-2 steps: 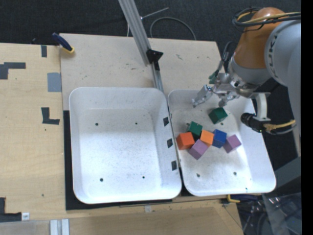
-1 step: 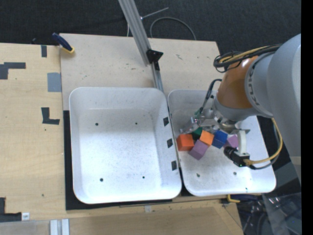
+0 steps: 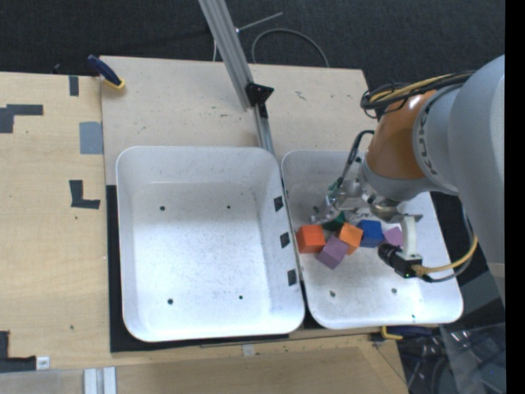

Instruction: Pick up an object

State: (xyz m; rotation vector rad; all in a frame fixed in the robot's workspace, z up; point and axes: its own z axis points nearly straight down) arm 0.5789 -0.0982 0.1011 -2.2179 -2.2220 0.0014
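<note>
a pale plywood surface [image 3: 189,105] sits against a dark carpeted floor at the top of the camera view, with grey and black tape patches along its left side and a small blue-and-yellow clamp [image 3: 107,72] near the upper left corner. a slanted aluminium bar [image 3: 228,39] crosses down from the top to the seam between two shallow white bins. a thin cable loop [image 3: 287,43] lies on the dark floor behind it.

the left bin [image 3: 197,236] shows a speckled white floor with a few dark dots. the right bin [image 3: 385,302] holds a small cluster of blocks near its middle: an orange block [image 3: 311,238], a purple block [image 3: 332,253] just beside and below it, a smaller orange block [image 3: 351,235], a blue block [image 3: 371,231] and a pale pink block [image 3: 394,236], all close together, some touching (exact contacts are hard to judge).

the grey arm [image 3: 467,138], with its orange band [image 3: 398,142], reaches in from the right and covers the upper right part of that bin. the end effector [image 3: 340,203] hangs low over the upper edge of the cluster, with something green [image 3: 335,191] close by that is too small to identify. its tips are tangled in dark shapes and shadow, so i cannot tell whether it is spread or closed, nor whether anything sits in it. a black cable fitting [image 3: 398,261] trails from the wrist over the bin floor. no readable writing or labels anywhere.
</note>
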